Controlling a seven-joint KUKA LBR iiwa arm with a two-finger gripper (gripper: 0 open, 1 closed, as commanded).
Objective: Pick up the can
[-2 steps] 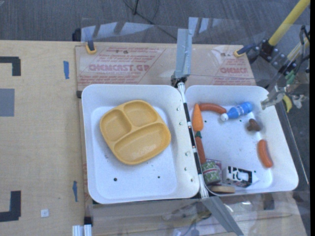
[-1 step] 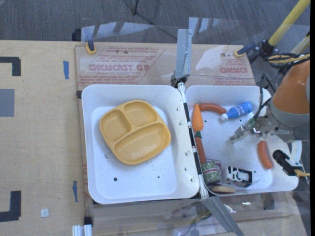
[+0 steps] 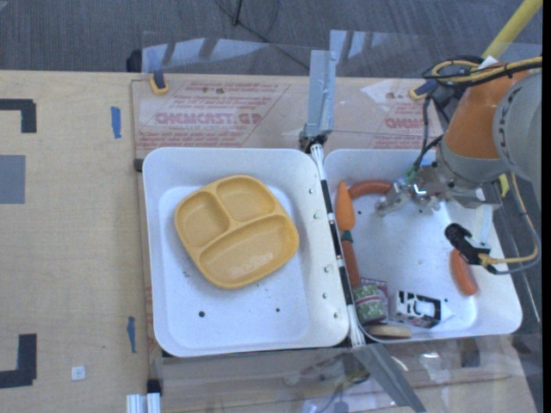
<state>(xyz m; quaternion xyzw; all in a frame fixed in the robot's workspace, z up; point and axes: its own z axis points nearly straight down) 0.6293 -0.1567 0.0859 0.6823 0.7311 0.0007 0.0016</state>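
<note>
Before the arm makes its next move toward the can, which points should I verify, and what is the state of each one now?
1. Can located, in the right bin at its lower left corner in the view: ok.
2. Gripper over the can: not ok; it is near the bin's far side, beside a red sausage.
3. Can held: not ok; it lies apart from the gripper.
4. Room around the can: not ok; a black-and-white packet lies close beside it.
5. Can upright: cannot tell.
</note>
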